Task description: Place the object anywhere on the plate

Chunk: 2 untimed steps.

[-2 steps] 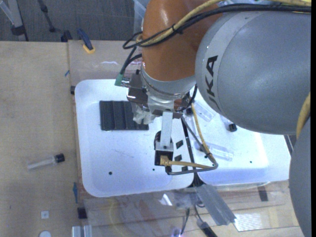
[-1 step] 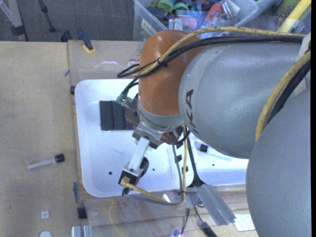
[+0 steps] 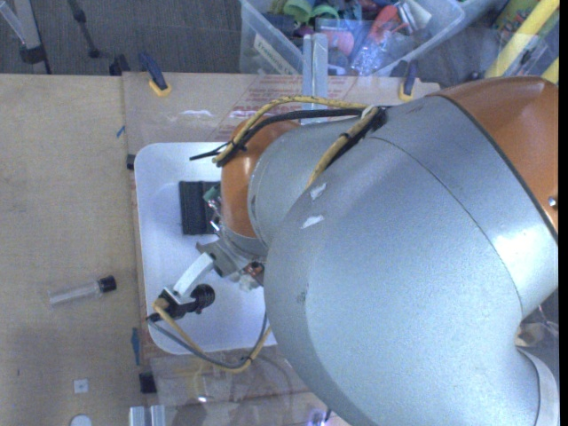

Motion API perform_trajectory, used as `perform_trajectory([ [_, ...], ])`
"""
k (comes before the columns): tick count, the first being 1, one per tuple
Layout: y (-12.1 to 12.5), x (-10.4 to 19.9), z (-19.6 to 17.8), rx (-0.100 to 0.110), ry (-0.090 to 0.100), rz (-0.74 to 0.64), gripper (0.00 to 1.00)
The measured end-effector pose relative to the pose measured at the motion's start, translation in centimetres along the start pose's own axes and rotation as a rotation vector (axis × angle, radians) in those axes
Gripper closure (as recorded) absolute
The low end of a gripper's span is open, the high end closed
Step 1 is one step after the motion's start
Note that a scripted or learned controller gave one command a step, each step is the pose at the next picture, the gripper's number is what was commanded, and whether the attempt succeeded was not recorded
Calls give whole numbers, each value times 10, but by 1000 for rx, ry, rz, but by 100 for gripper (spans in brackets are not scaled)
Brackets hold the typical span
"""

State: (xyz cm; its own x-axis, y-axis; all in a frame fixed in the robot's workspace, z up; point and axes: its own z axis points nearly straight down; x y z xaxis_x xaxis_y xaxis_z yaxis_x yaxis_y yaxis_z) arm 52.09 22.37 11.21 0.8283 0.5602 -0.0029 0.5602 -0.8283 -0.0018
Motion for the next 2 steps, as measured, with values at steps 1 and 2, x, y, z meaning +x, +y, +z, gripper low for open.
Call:
perform_trajectory([
  [1, 16, 22, 22, -1, 5, -656, 100],
  [2, 9, -27, 21, -14, 14, -1158, 100],
])
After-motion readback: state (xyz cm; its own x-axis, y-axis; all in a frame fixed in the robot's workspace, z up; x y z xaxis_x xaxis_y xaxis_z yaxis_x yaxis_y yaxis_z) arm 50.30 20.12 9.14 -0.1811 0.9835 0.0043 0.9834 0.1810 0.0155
